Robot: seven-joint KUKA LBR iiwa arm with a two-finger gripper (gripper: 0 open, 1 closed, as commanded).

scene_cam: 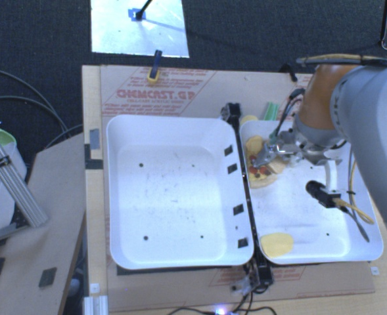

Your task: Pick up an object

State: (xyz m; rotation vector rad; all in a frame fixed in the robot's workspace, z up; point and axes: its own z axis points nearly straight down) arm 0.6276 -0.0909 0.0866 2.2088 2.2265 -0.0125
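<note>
- My arm (370, 117) reaches in from the view's right, bulky grey link high over the right bin (305, 218), orange band (318, 97) just above my wrist.
- Wrist bent down and toward the divider between the two bins; my gripper (270, 155) sits low in the far half of the right bin, close to its inner wall.
- Jaws: cannot tell whether open or closed; the tip is small and cluttered from this angle. Nothing visibly held.
- Pale slice with red spots (261, 174): lies on the bin floor just below my jaws in the view, on the nearer-to-camera side, very close or touching; contact not clear.
- Yellow piece (253, 144): just beside my jaws, on the divider side, against the bin wall.
- Yellow oval (276, 243): well apart from my jaws, flat in the near corner of the same bin.
- Green strip (271, 110): beyond my jaws, at the far rim; I cannot tell if it is inside or outside the bin.
- Left bin (173, 195): across the divider from my jaws.
</note>
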